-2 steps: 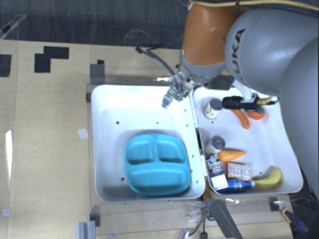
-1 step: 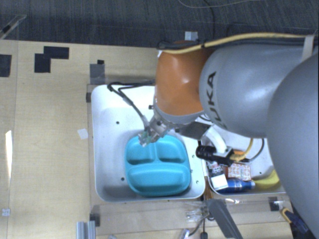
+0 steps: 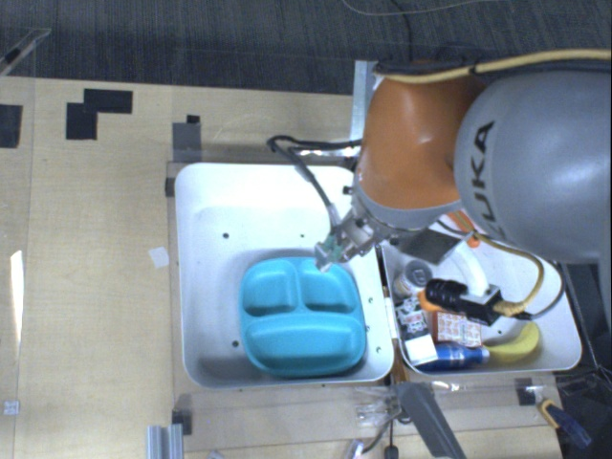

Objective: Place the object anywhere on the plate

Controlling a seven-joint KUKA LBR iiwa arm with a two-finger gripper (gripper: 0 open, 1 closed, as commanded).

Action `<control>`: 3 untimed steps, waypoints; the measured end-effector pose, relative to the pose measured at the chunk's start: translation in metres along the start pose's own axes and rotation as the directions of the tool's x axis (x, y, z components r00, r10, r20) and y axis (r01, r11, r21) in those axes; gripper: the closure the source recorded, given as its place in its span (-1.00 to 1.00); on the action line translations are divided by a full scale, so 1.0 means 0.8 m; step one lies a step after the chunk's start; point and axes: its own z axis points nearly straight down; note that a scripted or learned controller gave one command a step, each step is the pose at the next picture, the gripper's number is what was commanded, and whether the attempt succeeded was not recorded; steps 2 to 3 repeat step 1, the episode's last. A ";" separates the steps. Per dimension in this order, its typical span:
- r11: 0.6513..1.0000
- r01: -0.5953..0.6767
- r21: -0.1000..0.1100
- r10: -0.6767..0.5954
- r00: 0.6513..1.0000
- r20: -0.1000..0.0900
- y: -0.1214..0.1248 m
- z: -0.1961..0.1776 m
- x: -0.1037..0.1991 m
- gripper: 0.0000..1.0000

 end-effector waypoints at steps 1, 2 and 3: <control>1.000 0.004 -0.002 -0.004 1.000 0.001 -0.020 -0.120 0.006 1.00; 1.000 0.004 -0.002 -0.004 1.000 0.001 -0.020 -0.120 0.006 1.00; 1.000 0.004 -0.002 -0.004 1.000 0.001 -0.020 -0.120 0.006 1.00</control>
